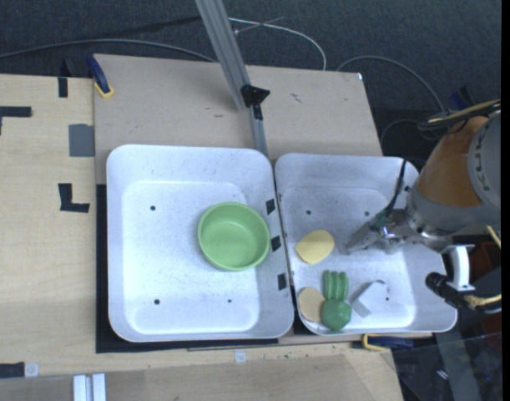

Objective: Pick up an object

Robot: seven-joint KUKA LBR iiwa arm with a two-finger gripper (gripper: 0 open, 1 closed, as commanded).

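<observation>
My gripper [361,239] hangs low over the middle of the right bin [338,174], pointing left. Just to its left, a small gap away, lies a yellow lemon-like piece [315,246]. Near the bin's front edge are a green vegetable toy [335,300], a pale tan piece [309,300] touching its left side, and a small grey block [369,297]. Nothing shows in the gripper. A green bowl [233,236] sits upright in the left bin [146,174].
A slanted metal pole [225,44] crosses the bench above the bins and ends near their shared rim. The grey arm with its orange band [455,174] covers the right bin's right side. Cables lie on the dark floor behind.
</observation>
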